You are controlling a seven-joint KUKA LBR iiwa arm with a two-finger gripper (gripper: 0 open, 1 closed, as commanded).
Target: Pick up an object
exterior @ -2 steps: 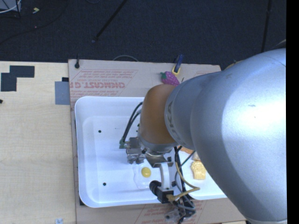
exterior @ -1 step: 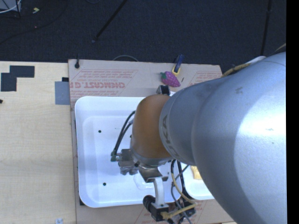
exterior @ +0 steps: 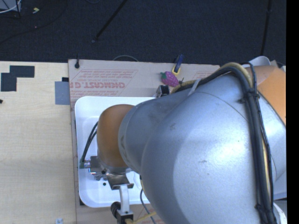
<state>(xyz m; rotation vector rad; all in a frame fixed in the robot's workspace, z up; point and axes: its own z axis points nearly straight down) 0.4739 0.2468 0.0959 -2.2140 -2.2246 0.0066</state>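
The grey arm spreads over most of the camera view, hiding the right bin and much of the left one. Its orange wrist band (exterior: 111, 134) hangs over the left white bin (exterior: 86, 120). Below the band, the gripper (exterior: 112, 175) sits low over the front left part of that bin. No object shows at the gripper. A small purple object (exterior: 170, 79) lies behind the bin at the cardboard's far edge, with a blue and yellow item (exterior: 178, 64) just beyond it.
A brown cardboard sheet (exterior: 107, 80) with red print lies behind the left bin. The pale wooden bench top (exterior: 35, 143) stretches to the left, with dark patches near its far edge. Dark floor with cables lies beyond.
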